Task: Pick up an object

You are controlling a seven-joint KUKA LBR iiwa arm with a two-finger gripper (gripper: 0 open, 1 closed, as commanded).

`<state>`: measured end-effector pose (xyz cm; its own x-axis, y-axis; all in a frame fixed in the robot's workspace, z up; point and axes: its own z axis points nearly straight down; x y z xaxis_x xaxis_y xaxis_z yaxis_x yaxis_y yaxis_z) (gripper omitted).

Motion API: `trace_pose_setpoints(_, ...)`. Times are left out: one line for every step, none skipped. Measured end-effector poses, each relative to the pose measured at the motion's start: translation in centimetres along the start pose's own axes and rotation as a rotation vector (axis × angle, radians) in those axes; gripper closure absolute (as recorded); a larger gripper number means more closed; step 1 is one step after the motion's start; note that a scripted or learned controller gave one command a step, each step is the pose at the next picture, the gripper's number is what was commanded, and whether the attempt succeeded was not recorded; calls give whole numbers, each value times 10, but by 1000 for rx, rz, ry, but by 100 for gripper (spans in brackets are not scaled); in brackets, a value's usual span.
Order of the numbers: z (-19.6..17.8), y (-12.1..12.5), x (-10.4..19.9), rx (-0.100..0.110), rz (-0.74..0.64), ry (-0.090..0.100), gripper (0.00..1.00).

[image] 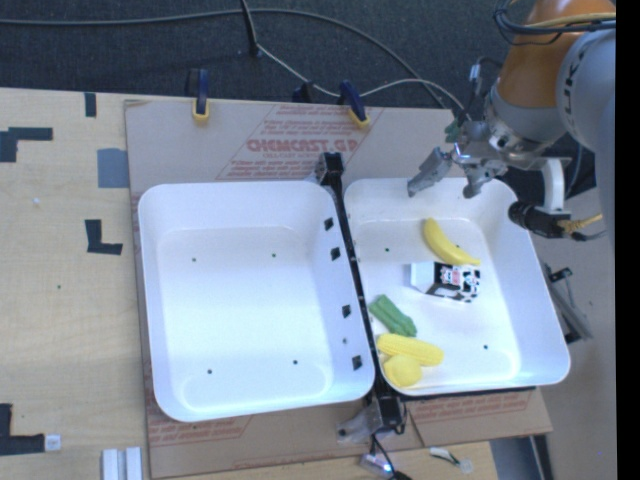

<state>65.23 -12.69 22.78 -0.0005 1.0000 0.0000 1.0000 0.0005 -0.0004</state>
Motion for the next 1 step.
trace_pose_setpoints(13, 15, -73, 2, 5, -1, 0)
